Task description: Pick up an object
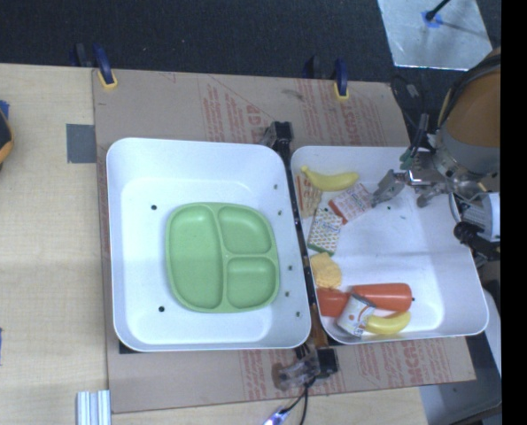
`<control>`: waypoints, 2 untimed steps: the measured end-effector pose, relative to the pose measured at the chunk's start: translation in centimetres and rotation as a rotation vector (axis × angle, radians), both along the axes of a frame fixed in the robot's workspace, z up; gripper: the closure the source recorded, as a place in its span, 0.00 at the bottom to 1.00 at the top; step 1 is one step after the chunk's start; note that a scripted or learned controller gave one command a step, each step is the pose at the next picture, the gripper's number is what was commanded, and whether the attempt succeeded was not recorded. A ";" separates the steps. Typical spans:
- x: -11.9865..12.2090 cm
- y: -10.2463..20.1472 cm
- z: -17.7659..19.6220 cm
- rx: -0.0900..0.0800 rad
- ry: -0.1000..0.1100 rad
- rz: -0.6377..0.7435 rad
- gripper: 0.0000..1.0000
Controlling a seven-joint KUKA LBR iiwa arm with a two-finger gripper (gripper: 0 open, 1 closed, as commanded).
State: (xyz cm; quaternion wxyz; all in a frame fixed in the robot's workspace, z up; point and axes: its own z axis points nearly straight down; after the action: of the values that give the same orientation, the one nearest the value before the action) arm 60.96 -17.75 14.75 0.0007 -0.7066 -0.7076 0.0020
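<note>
My two-finger gripper (403, 184) hangs over the upper right part of the right shallow white bin (440, 264), reaching in from the right edge of the view. My grey arm with its orange band (476, 104) sits above and behind it. Whether my end effector is released or clenched, I cannot tell: the metal parts at the wrist blur together, and nothing is visibly caught in it.

Contents of the right bin, all on its left and lower side:
- A yellow plastic banana (330, 181) lies near the upper left corner, well left of my gripper.
- A small white and red packet (350, 205) lies just below and right of it.
- A patterned greenish sachet (324, 232) lies beside the packet, toward the left wall.
- A rounded yellow textured object (326, 273) lies below the sachet.
- An orange-red carrot-shaped object (380, 296) lies along the lower part of the bin.
- A second, smaller yellow banana-shaped piece (389, 324) rests just below it, touching a small white and red container (357, 317).

The left shallow white bin (130, 237) holds a light green divided plastic plate (220, 257), three compartments, lying flat near the middle.

Both bins stand on a brown cardboard sheet (210, 104) clipped to the wooden bench (33, 255).
</note>
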 end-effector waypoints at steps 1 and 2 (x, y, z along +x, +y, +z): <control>2.5 7.4 -3.2 0.002 0.001 0.005 0.00; 3.9 7.7 -5.0 -0.002 -0.006 0.004 0.00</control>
State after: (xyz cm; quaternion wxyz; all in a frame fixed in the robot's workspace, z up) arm 64.85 -10.05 9.72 -0.0020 -0.7053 -0.7089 0.0007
